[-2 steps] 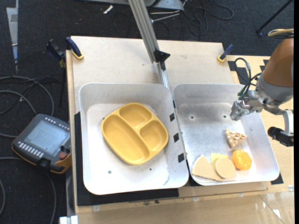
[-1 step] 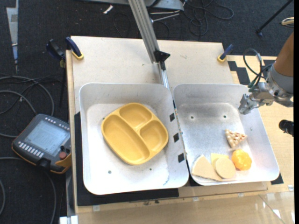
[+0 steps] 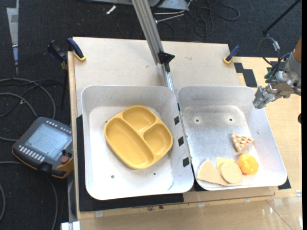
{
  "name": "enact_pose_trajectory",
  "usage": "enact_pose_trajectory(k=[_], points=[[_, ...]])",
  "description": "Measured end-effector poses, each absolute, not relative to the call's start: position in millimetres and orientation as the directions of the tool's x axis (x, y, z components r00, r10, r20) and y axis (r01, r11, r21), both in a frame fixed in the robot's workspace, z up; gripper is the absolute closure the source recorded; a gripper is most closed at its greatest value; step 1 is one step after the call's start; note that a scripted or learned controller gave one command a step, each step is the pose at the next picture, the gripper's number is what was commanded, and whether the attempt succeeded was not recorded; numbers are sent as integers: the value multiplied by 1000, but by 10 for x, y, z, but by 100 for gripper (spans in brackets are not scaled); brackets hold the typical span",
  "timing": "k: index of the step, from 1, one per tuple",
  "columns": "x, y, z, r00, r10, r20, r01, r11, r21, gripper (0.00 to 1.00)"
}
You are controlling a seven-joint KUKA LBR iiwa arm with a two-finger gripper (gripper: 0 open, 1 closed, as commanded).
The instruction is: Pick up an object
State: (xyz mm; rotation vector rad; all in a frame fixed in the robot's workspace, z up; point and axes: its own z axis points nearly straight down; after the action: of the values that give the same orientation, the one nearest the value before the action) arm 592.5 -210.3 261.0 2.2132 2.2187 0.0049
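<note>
Food pieces lie in the right bin [image 3: 211, 104], gathered in its near right corner. An orange ball [image 3: 248, 165] sits at the right of the group, touching or just beside a pale round disc [image 3: 231, 172]. To the disc's left is a cream wedge [image 3: 207, 172], its edge tucked under or against the disc, and a small pale yellow piece [image 3: 222, 162] peeks out behind the disc. A triangular slice [image 3: 242, 141] — tan with pale and reddish spots — lies a little farther back, just above the ball and apart from it.

The gripper [image 3: 260, 99] hangs over the right bin's far right rim, well apart from the food pieces. It is seen from the side and small, so whether its jaws are apart or together cannot be told; nothing shows between them. The arm [image 3: 290, 75] comes in from the right edge.

The left bin [image 3: 91, 99] holds a yellow tray [image 3: 138, 136] with three compartments — one long one along the near left side and two smaller ones at the far right. The tray lies flat, turned at a slant to the bin's walls, roughly at the bin's middle.

Both bins rest side by side on a pale bench [image 3: 120, 61], with yellow clamps [image 3: 79, 56] at its far corners. A metal pole [image 3: 148, 23] slants up from between the bins. A pendant [image 3: 45, 145] lies on the dark floor to the left, among cables.
</note>
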Motion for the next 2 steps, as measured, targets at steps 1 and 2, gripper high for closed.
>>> enact_pose_trajectory(k=[1,2], points=[[5944,-1540,2474,-8,1000,2,1000,8,0,100],[6004,-1054,2536,-8,1000,2,1000,8,1,100]])
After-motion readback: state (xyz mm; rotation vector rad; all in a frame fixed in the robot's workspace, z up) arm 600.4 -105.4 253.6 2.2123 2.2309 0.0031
